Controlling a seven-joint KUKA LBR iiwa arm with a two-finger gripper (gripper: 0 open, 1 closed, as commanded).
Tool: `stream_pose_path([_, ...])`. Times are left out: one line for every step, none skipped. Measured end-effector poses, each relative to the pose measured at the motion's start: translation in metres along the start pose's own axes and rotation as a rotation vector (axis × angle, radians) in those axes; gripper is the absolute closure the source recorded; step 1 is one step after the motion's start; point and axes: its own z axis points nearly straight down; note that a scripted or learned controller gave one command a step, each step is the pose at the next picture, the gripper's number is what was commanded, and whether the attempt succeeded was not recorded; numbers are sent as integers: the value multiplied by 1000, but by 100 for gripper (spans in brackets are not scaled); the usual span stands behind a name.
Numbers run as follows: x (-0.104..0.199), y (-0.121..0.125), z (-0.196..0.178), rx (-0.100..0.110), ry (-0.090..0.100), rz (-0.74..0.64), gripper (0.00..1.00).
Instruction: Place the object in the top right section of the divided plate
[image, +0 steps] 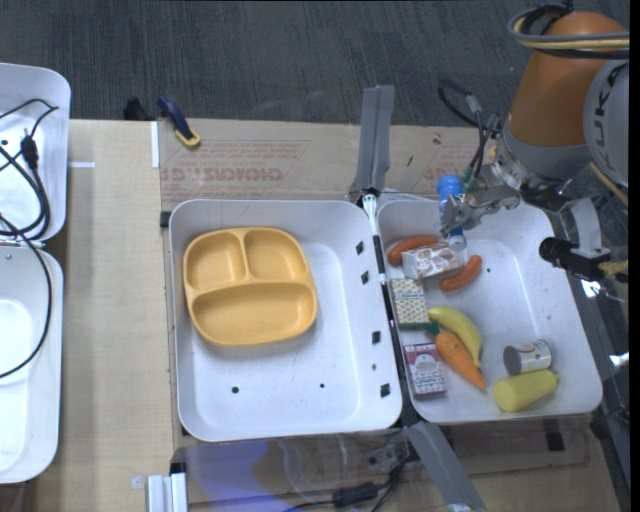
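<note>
A yellow divided plate (249, 285) lies in the left bin (270, 400), with two small sections at its far side and one long section near me. My gripper (455, 228) hangs over the far left part of the right bin (560, 290), just above a small white and red carton (433, 262) that rests against two sausages (412, 246) (461, 274). Nothing shows between the gripper's fingers.
The right bin also holds a patterned green box (408, 301), a banana (458, 329), a carrot (461, 360), a red and white carton (425, 370), a small tin (528, 357) and a yellow cylinder (524, 390). A grey divider (374, 150) stands between the bins.
</note>
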Motion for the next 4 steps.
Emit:
stream_pose_path([49,50,7,-1,0,-14,100])
stream_pose_path([158,55,18,2,1,133,100])
stream_pose_path([173,79,33,-1,0,-130,100])
stream_pose_path([146,76,14,-5,-1,-602,100])
